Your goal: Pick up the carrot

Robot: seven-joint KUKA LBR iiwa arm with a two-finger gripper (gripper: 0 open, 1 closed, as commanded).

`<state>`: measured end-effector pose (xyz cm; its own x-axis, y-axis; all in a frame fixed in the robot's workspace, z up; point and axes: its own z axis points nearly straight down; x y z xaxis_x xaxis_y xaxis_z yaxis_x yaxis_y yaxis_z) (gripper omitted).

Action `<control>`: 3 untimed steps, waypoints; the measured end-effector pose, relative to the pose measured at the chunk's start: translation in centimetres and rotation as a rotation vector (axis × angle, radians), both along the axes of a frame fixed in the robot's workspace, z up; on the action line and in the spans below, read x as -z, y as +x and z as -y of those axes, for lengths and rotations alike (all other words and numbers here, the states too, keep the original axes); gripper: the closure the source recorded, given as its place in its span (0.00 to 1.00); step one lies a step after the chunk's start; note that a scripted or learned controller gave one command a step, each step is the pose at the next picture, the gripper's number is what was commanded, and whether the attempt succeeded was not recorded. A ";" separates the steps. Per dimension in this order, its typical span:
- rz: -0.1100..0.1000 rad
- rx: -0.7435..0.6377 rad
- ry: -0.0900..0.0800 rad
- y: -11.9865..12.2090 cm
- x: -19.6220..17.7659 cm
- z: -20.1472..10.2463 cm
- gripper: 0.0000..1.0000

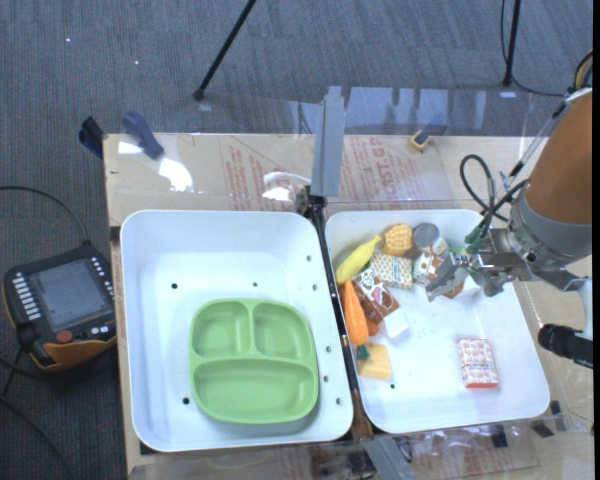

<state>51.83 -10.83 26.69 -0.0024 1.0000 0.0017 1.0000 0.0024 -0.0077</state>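
**Carrot apart from gripper**

Carrot (pixel 354 313) lies along the right bin's (pixel 510 393) left wall, between cheese wedge (pixel 375 361) and banana (pixel 357 259). Gripper (pixel 448 280) hovers farther right, near the cans; fingers look parted, nothing between them, though blurred.

Bright, even light; slightly soft focus

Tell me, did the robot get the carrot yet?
Not yet. The carrot lies in the right bin, by its left wall, under the banana. The gripper hangs over the middle of the toy pile, to the carrot's right. Reaching, grabbing and lifting are all left.
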 end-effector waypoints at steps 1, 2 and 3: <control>0.006 -0.300 0.000 -4.1 -9.8 -3.8 0.00; 0.006 -0.258 -0.001 0.6 -13.7 -1.7 0.00; 0.003 -0.456 0.001 -4.1 -11.2 -7.6 0.00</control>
<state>47.70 -3.24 37.91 -0.4424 0.8968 0.0021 0.8968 0.4424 -0.0042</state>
